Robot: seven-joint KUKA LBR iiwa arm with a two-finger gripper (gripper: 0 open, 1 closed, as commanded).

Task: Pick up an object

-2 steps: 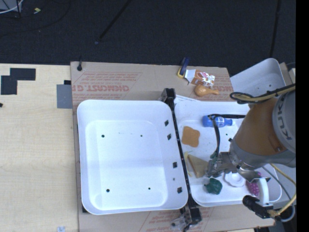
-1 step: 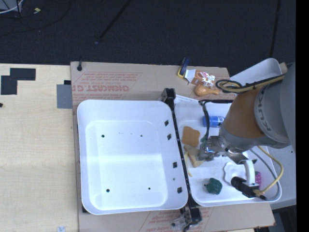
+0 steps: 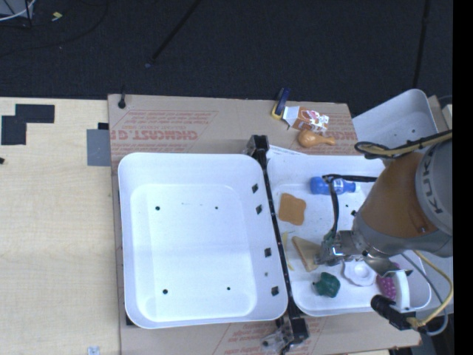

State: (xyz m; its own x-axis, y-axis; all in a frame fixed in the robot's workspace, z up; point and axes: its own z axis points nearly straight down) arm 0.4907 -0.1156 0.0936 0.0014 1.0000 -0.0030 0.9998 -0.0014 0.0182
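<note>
The table (image 3: 52, 220) is a light wood surface carrying a brown cardboard sheet (image 3: 192, 124) with red print, on which two shallow white bins sit side by side. The left bin (image 3: 133, 220) is the larger item in view. The right bin (image 3: 295, 170) touches it along a shared black divider with clips.

The arm (image 3: 403, 205) enters from the right, its orange band sitting over the right half of the right bin. The end effector (image 3: 334, 248) is lowered into the right bin, at the wide end of a tan wedge-shaped piece (image 3: 303, 251). Whether the end effector is spread or pressed together cannot be told from this view, and no item is visibly between its tips.

Contents of the right bin, largest to smallest:
- An orange-brown square piece (image 3: 292, 209) lies near the divider, above the tan wedge.
- A blue object (image 3: 324, 186) lies toward the far side of the bin, next to a black cable.
- A dark green object (image 3: 326, 284) lies near the front rim, just below the end effector.
- A white round object (image 3: 360, 274) lies to the right of the green one.
- A purple cluster (image 3: 387, 284) lies beside the white object.

Beyond the bins, on the cardboard, lie an orange toy (image 3: 313, 138), a small printed packet (image 3: 313, 117) and a blue-and-yellow item (image 3: 280, 103).
</note>
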